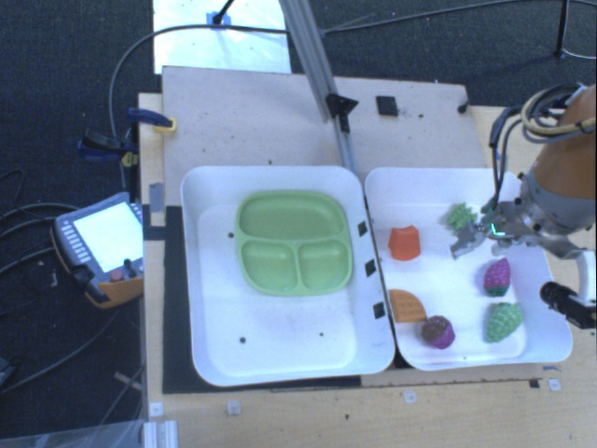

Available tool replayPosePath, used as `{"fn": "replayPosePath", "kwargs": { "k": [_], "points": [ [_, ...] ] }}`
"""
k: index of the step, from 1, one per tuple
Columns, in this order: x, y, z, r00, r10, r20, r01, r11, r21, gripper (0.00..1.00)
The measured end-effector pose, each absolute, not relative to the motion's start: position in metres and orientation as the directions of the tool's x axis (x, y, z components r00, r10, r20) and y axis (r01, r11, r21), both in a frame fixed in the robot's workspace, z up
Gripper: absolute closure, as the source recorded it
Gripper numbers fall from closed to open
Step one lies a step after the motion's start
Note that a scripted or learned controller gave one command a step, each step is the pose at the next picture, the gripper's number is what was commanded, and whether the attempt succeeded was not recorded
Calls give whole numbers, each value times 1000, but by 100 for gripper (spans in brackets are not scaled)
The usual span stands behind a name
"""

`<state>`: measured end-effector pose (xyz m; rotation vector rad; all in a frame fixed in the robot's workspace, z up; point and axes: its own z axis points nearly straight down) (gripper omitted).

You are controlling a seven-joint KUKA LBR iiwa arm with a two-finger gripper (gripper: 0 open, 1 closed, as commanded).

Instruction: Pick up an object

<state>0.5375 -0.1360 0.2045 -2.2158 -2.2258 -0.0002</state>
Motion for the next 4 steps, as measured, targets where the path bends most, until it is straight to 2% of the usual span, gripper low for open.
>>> {"fn": "replayPosePath", "kwargs": {
  "k": [1,2,3,4],
  "points": [
    [538,-136,205,-5,1000,0,1000,5,1,0],
    [536,-133,163,-2,1000,0,1000,2,-2,0],
    [543,-128,117,-1,1000,1,1000,1,-2,0],
    [546,-128,87,0,1000,0,1000,0,4,0]
  ]
}}
